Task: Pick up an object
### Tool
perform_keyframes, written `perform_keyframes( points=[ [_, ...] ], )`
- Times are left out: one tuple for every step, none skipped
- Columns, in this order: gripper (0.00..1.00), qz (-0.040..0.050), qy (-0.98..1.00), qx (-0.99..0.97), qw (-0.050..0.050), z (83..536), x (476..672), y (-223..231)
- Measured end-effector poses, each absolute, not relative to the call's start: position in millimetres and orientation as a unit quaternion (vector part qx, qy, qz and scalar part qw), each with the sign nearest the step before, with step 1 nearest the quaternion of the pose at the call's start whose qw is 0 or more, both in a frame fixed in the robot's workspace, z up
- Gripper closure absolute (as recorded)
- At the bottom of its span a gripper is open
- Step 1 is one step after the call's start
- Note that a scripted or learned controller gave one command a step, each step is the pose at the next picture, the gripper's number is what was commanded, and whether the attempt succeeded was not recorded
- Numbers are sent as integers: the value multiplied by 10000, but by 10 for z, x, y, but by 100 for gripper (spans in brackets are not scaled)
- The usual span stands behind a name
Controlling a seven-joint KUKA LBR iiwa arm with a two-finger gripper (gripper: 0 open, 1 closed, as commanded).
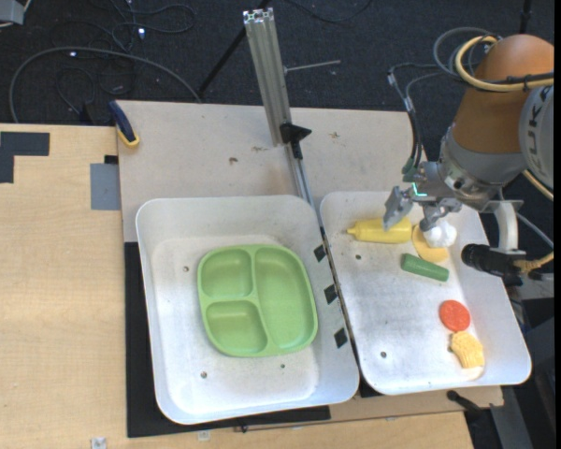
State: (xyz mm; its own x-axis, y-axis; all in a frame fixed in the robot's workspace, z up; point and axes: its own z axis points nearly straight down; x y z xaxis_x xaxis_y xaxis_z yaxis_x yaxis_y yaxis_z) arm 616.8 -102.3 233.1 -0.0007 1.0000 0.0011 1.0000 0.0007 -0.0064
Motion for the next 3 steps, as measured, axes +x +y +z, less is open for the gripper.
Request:
perform_keyframes(
  points=[
    [0, 8, -7075, -7067, 14, 2347, 6176, -1023],
    [0, 25, -7071, -7071, 30, 1702, 6172, -1013],
    [0, 28, -7070, -7072, 35, 1079, 6090, -1008]
  ],
)
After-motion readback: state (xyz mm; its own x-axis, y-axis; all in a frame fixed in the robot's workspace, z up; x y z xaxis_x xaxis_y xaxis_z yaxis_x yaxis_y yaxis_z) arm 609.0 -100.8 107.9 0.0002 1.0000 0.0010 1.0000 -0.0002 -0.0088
